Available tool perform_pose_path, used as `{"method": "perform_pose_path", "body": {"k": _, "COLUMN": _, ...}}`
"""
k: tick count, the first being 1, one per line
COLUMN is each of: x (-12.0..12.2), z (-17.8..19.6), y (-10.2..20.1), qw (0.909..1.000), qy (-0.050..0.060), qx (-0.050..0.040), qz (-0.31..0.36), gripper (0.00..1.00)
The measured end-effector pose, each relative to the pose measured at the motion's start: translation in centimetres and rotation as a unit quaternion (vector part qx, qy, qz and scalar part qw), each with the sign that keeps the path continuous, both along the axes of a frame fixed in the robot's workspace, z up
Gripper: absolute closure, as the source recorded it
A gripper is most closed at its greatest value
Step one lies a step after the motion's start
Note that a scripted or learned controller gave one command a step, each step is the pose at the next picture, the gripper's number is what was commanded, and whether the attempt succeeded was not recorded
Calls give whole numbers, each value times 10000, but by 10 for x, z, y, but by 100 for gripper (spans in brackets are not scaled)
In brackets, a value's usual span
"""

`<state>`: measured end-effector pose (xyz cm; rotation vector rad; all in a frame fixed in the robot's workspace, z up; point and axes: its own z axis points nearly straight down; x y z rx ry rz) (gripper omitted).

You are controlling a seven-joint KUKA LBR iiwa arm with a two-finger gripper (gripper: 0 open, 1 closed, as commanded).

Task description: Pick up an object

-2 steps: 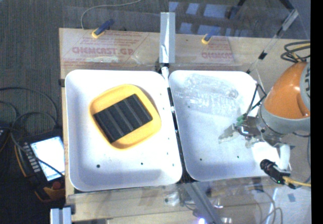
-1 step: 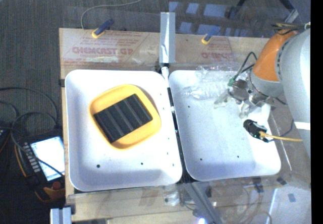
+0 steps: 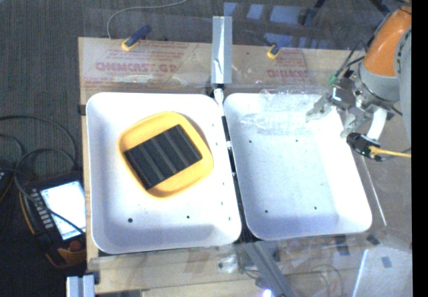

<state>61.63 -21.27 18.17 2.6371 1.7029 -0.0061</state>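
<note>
The only object to be picked, a yellow pad with a black ribbed top [image 3: 167, 152], is seen lying flat in the middle of the left bin [image 3: 100, 175], well apart from the gripper [image 3: 356, 115], which hangs over the far right edge of the right bin [image 3: 301, 182] on the side away from the pad; whether anything is pinched there cannot be told. From here a long reach across the dividing rims is called for, and the rims could be clipped if the arm is lowered too early. The pad's broad, low, rounded shape may also be too wide to be spanned, so it could be pushed aside or slipped off rather than lifted.
</note>
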Motion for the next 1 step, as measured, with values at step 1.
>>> {"method": "perform_pose_path", "body": {"k": 1, "x": -78, "z": -89, "y": 21, "qw": 9981, "qy": -22, "qx": 19, "qz": 616, "gripper": 0}}
